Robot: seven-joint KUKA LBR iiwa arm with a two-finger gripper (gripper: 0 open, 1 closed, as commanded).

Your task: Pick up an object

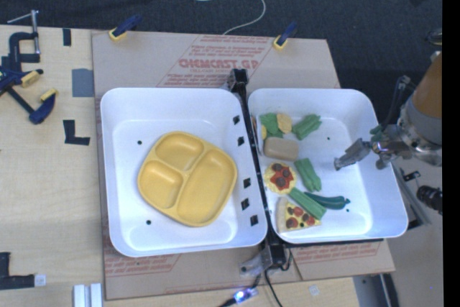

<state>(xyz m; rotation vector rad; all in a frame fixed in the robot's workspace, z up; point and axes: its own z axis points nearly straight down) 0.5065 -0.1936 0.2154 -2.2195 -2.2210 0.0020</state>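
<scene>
From the overhead camera view, the pick looks not yet made: the toy food pieces, among them a round pizza-like disc (279, 177), a tan block (281, 149) and a dark green pickle-shaped piece (328, 201), all lie along the left side of the right-hand shallow white bin (363, 111). The grey two-finger gripper (355, 154) hangs over that bin's bare right half, well apart from them, with nothing visible between its fingers; how wide they are spread I cannot tell.

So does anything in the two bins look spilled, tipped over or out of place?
Nothing stands out. The yellow tray lies flat in the left bin; the toy food sits loosely piled along the left side of the right bin, all inside it. The gripper hovers beside it.
</scene>
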